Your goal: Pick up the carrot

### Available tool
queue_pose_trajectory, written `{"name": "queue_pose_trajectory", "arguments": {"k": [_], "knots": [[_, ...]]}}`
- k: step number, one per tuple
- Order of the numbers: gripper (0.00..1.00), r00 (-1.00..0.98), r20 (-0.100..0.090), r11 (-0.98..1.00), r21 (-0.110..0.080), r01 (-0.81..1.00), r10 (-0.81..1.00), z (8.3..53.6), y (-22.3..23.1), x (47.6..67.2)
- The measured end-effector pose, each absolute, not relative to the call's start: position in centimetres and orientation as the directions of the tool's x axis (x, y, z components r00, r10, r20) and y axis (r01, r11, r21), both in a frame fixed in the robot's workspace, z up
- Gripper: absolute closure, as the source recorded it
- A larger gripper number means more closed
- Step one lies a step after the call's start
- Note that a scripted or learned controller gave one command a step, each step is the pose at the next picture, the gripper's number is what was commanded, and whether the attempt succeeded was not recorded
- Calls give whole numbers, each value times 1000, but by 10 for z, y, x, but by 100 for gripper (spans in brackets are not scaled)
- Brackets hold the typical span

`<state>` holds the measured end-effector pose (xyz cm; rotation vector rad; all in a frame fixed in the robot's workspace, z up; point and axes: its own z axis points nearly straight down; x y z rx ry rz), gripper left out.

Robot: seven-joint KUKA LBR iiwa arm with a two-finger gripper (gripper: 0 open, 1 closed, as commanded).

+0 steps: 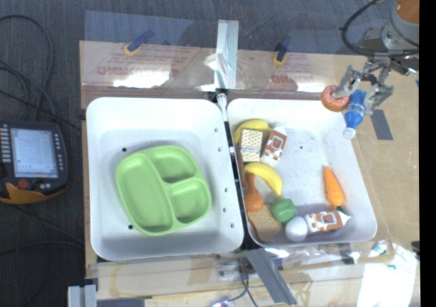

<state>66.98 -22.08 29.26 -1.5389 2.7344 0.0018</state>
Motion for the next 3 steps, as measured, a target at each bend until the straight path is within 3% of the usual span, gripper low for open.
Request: {"name": "queue_pose_trajectory", "arguments": {"k": [1, 2, 3], "knots": [[100, -298, -4, 298, -3, -954, -954, 291, -221, 670], [100, -299, -10, 299, -7, -954, -954, 301, -219, 671], [100, -89, -4, 89, -3, -996, -996, 313, -221, 670]]}}
